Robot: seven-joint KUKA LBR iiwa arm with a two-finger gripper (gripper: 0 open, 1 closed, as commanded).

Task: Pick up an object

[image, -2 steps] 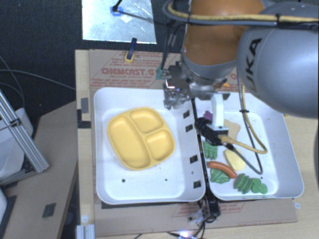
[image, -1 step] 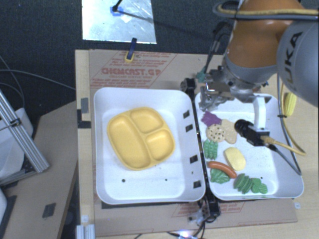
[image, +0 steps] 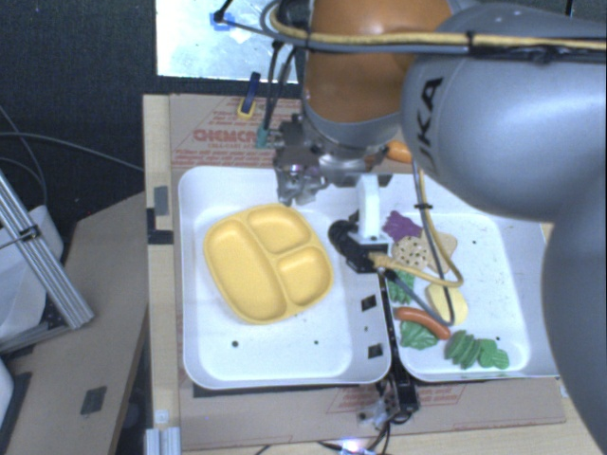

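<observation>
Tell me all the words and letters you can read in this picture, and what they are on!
"KA": big dark letters on the grey robot arm, read sideways; the start of the word is out of sight.
"CHEMC...": red print on the brown cardboard sheet behind the left white bin; the arm covers the rest.
More red print on the cardboard's front edge under the bins: too blurred to read.

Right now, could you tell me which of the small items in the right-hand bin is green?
The leafy green piece at the near edge of the right bin. Beside it lies an orange-red carrot-like piece; further back are a purple piece and a yellow piece.
</observation>
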